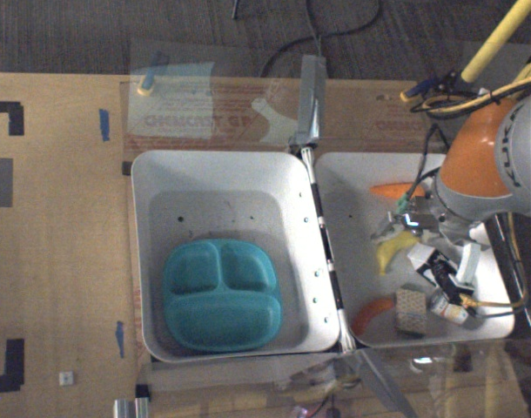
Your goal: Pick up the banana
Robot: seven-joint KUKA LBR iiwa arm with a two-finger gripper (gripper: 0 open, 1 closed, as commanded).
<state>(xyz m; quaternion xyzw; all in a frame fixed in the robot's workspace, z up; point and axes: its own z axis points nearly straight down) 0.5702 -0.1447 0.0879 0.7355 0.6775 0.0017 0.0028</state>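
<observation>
Reaching into the right bin (352, 198), the claw (411, 232) sits at the banana (391, 252); its grip state cannot be told.

I can't make out the gripper (411, 231) fingers; the wrist covers part of the banana (393, 252) and an orange thing (393, 192) behind it. The arm (500, 159) runs off the right edge.
</observation>
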